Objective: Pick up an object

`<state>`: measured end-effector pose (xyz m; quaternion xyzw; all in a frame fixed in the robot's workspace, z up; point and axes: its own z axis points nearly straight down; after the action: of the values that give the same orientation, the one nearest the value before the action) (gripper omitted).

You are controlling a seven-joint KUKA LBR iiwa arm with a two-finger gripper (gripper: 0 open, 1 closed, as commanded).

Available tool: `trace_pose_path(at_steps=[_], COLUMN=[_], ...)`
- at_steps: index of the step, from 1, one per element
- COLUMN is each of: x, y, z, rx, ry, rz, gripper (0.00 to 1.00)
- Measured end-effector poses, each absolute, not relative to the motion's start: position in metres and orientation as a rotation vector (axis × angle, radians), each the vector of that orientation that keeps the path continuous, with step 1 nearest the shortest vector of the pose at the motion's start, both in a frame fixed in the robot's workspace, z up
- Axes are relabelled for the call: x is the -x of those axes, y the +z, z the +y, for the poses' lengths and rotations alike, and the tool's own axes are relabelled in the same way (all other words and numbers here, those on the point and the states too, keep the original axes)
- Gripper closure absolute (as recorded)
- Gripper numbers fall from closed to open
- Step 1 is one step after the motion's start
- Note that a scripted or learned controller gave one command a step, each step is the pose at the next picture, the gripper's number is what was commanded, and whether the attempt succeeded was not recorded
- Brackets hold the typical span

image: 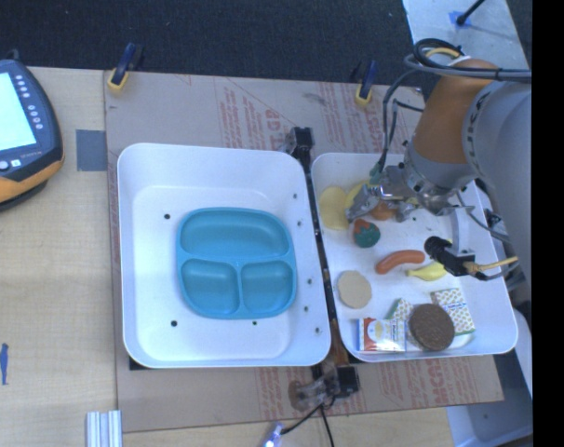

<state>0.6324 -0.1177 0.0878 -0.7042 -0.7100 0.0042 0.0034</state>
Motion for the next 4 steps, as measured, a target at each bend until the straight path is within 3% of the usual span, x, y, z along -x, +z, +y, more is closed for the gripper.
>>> trace_pose_path(at_steps=[1,2,3,4], x=[-0.544,-0.544,-0.544,-0.634], y=[0.09,0.096,0.096,0.12], z=[-0.128,-0.129,-0.129,-0.133], rx=[2.209,2.199,2.2,2.214], ry=[0.011,0.02,0.02,0.006], rz=[-2.223,-2.226,-2.226,-2.221], gripper=[0.0,1.0,0.0,0.0])
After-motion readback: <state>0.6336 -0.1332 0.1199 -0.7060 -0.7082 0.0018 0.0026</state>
